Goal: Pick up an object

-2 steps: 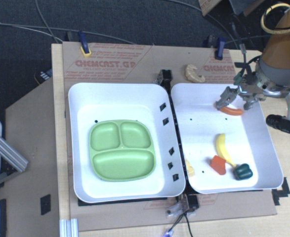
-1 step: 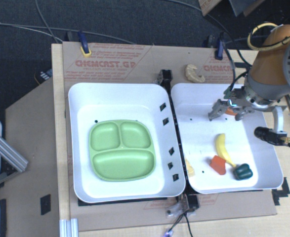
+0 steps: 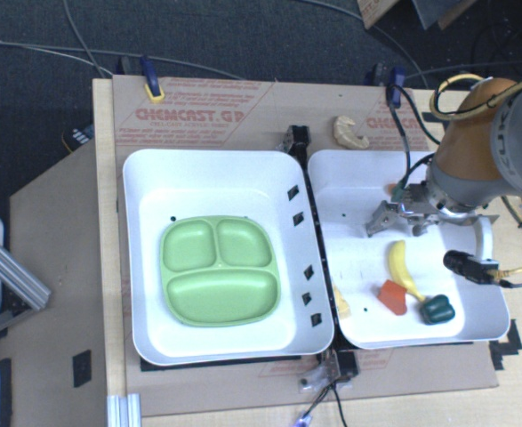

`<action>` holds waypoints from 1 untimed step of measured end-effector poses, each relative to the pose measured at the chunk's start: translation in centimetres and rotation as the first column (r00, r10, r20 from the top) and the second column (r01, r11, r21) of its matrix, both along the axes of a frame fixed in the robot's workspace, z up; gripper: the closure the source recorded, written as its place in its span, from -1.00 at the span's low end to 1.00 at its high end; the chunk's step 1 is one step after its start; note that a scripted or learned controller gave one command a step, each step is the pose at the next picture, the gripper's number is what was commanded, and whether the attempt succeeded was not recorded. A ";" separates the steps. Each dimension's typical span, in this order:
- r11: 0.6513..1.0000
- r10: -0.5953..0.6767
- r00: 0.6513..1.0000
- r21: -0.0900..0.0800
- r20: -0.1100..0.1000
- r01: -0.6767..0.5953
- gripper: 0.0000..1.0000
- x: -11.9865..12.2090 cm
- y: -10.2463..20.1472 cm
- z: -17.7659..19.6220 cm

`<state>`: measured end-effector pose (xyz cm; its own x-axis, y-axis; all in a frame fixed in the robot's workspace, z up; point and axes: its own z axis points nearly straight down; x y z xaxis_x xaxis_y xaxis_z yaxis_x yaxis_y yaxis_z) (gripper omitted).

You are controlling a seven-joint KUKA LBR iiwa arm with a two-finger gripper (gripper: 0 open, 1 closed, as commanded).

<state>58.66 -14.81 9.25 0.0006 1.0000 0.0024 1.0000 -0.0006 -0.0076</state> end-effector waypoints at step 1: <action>1.000 0.000 1.000 -0.001 0.004 0.000 -1.00 0.0 0.1 -0.8</action>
<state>58.65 -14.76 8.46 0.0002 1.0000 0.0018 1.0000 -0.0002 -0.0038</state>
